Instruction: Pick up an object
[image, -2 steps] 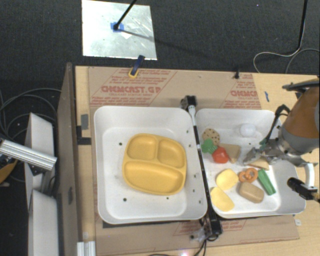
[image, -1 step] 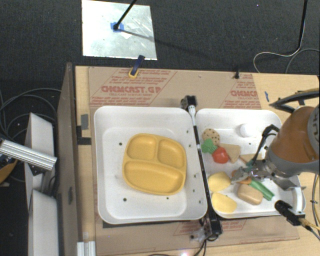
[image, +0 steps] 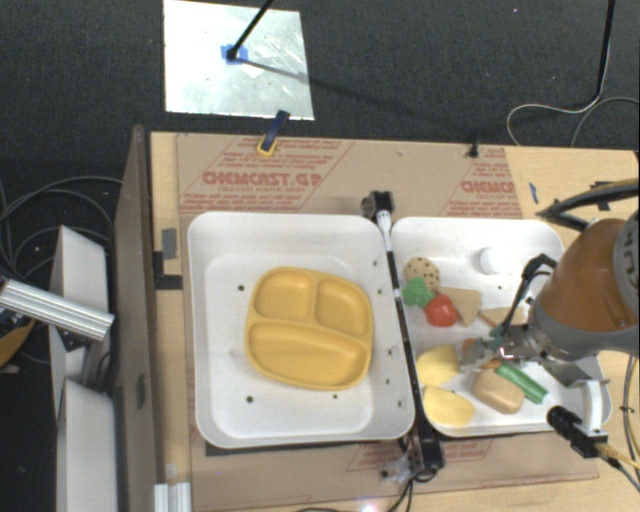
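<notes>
In the right bin (image: 560, 240), toward its near edge, we see a tan bread-like piece (image: 497, 391) with a green stick (image: 522, 381) lying slantwise across it. Our gripper (image: 497, 350) hangs just beyond them; we cannot tell how its jaws stand. Farther back lie a red tomato (image: 441, 311) and a cookie (image: 422, 270).

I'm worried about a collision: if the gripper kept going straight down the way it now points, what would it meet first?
Most likely the tan bread-like piece and green stick right under the gripper in the right bin; depth is unclear from above.
</notes>
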